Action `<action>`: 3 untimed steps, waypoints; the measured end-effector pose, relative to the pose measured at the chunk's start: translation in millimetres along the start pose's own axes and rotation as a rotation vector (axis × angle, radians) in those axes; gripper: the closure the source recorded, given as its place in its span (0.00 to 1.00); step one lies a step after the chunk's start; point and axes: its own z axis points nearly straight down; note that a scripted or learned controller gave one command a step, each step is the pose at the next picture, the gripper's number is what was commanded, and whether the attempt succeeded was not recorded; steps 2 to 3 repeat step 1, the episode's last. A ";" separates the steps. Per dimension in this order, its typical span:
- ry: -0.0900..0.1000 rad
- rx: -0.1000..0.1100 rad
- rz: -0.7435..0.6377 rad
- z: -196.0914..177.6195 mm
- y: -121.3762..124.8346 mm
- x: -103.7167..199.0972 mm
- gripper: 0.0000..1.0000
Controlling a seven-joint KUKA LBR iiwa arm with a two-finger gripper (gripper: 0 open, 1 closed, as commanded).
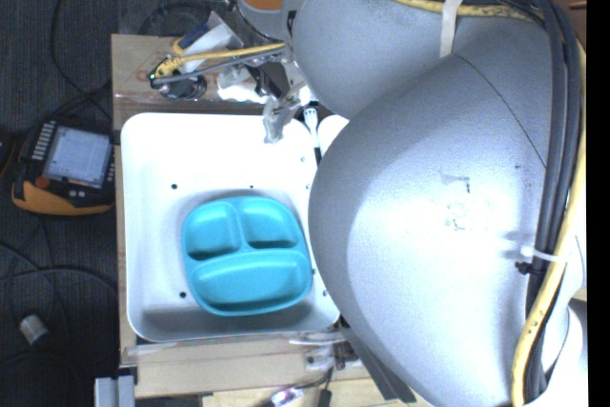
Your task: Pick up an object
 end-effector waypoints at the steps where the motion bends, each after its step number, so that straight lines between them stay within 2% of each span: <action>1: 0.000 -0.001 0.334 -7.4 57.6 -53.1 0.00; 3: 0.000 -0.001 0.334 -7.4 57.6 -53.1 0.00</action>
